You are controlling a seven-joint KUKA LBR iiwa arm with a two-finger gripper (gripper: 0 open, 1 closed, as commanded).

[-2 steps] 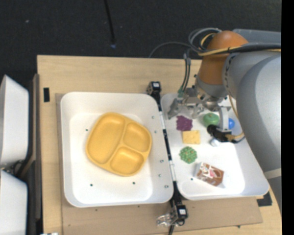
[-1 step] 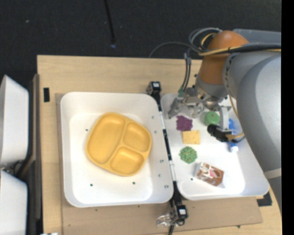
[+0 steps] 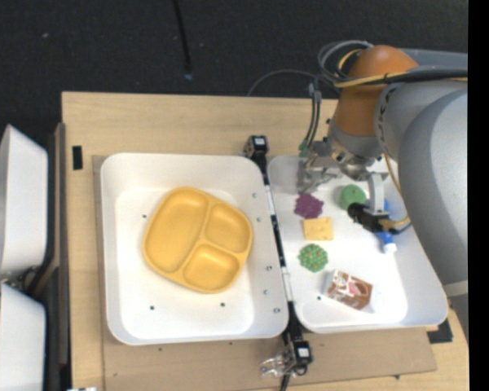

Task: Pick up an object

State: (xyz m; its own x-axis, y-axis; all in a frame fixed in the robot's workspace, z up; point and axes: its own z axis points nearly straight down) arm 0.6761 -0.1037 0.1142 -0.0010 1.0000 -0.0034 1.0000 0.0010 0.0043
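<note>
Hand [image 3: 318,179] hovers over purple object [image 3: 308,206], grip state unclear; object's axis indistinct.

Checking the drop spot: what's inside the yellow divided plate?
Nothing shows in the three compartments of the yellow divided plate; it lies in the left bin. What lies beneath the plate is covered.

right bin [image 3: 407,300] crowded, yellow tray [image 3: 197,239] fills left
</note>
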